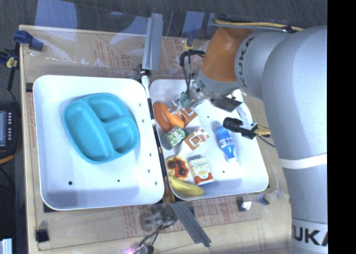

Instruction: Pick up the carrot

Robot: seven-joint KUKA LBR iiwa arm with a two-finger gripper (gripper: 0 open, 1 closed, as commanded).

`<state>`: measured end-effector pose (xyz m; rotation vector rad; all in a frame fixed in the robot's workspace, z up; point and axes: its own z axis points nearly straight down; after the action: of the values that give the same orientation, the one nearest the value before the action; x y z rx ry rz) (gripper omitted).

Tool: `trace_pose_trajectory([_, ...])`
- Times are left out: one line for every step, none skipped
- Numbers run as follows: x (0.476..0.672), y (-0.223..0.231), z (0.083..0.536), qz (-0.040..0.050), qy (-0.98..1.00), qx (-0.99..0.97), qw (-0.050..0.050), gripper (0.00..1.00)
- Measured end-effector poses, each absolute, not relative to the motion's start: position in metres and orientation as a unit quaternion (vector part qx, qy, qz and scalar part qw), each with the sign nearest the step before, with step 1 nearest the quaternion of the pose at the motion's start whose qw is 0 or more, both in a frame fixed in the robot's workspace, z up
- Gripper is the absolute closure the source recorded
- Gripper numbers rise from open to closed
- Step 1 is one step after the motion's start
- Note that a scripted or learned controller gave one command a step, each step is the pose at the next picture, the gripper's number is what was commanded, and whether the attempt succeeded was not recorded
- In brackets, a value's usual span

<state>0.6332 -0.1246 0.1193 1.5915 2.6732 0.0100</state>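
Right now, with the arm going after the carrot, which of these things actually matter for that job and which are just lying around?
Part of the job:
- carrot, in the right bin near its left wall
- gripper, right above the carrot's end

Just lying about:
- blue divided plate in the left bin
- blue bottle
- banana
- red carton
- small green packet
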Motion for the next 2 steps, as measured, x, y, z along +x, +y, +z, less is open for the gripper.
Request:
trace_pose_trajectory([0.633, -0.125, 0.119, 0.0031, 0.859, 0.511, 0.015, 0.0])
trace_pose_trajectory([0.595, -0.114, 0.098, -0.0044, 0.897, 0.441, 0.011, 0.0])
